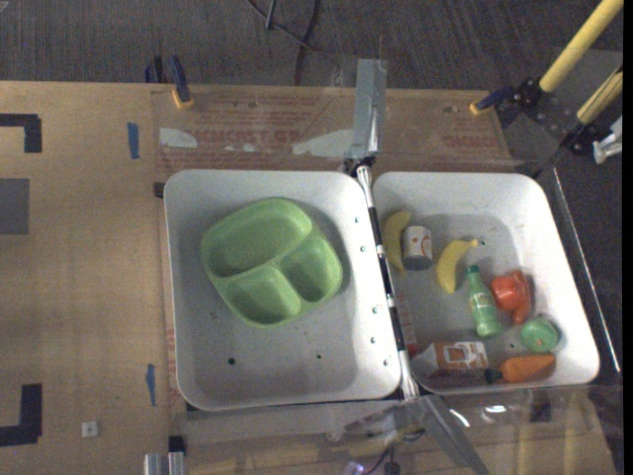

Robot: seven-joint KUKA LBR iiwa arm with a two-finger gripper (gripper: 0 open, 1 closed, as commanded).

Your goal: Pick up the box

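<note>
Task status: not started, as far as I can judge; the box lies in its bin with nothing touching it from above, so approach, grasp and lift are all left to do
Gripper state: cannot tell from where I stand
Box: small flat carton, orange-brown with a white end [455, 355], lying on its broad face
Box location: right white plastic bin [569, 255], on the floor of the near-left corner, close to the front wall
Box long axis: roughly left-right, about parallel to the bin's front wall; a very slight tilt is possible
Box heading: white end towards the bin's left wall, darker end towards the right; the printing is too blurred to tell top from bottom
Nearest neighbour: orange carrot-shaped toy [524, 367], just beside the box's right end, possibly touching
Other neighbours: green plastic bottle [483, 303] behind the box, apart from it; orange-red cup [511, 290] and round green toy [540, 334] further right
Far side of bin: yellow toy banana [453, 263], white can with a red label [417, 246], and a second, greener banana [394, 237], all well apart from the box
Left white plastic bin [188, 295]: holds a light green three-compartment plate [272, 260]; no part in this task
Grasp note: closing across the short axis, front to back, looks simplest; the front wall leaves little room
</note>
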